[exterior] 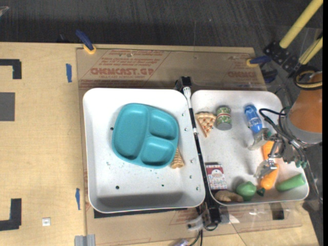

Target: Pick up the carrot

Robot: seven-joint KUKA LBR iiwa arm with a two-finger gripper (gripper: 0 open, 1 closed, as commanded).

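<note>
Evidently early to midway, with the main step not yet done. Lies low in the right bin [233, 152], the carrot [270, 177], near the front right corner, slanted, its lower end just beside a round green toy [246, 188] and a long green one [291, 182] close on the other side. Rests on the bin floor, as far as can be judged; no sign of being raised off the white surface.

Hangs directly above and touching or nearly touching the carrot's upper end, the gripper [273, 157], reaching in under the arm's orange band [306, 114]. Cannot tell whether released or clenched: too much dark cable and metal crowded together there, plus a small orange patch just above that cannot be identified with confidence.

Done so far, by judgement: approach and rough alignment over the right item. Left to do: a secure close on the carrot, then a clean lift clear of the green toys. Well apart and of no concern here: the blue bottle [251, 118], the can [223, 117], and the teal plate [145, 135] in the left bin [102, 178].
</note>
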